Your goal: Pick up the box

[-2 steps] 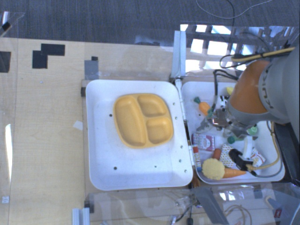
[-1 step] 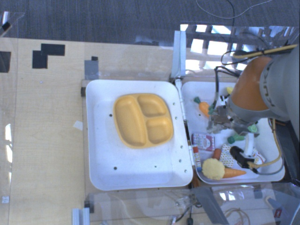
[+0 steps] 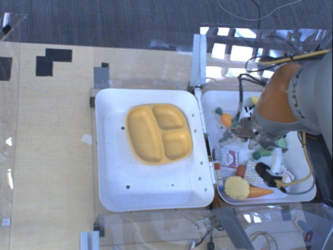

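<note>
Approach step: the arm (image 3: 291, 95) hangs over the right bin (image 3: 308, 191), its tool (image 3: 240, 133) low among the clutter; whether the tool is released or clenched cannot be told. The box (image 3: 227, 158), small, white with red print, lies flat near the bin's left wall, just below the tool and apart from it. The next move likely calls for a short shift toward the box, then a descent.

Grey arm (image 3: 312, 95), orange wrist band (image 3: 273, 100)
</note>
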Controlling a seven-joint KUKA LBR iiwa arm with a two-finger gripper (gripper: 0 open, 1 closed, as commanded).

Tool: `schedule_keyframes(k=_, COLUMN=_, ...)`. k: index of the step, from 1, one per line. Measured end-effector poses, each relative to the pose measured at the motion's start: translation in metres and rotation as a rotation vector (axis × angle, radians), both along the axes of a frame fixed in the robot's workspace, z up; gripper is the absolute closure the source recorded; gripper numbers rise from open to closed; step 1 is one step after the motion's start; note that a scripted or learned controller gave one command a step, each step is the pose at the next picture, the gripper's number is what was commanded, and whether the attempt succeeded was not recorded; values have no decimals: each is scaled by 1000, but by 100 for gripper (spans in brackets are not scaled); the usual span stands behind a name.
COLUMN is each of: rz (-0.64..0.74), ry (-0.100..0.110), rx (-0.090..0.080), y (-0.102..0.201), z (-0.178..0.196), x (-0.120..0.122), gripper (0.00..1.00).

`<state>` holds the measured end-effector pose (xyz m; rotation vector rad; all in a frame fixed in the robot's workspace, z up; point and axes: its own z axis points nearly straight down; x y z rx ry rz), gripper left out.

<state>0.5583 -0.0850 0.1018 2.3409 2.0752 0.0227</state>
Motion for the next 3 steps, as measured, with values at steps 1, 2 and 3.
schedule_keyframes(k=1, rz=-58, ry=9, rx=3, y=-1, z=-13, x=-5, gripper=0)
schedule_keyframes(k=2, rz=49, ry=3, rx=-1, y=-1, z=-12, x=-24, gripper=0)
schedule_keyframes(k=3, rz=-108, ry=1, rx=2, y=2, z=-12, x=-52, gripper=0)
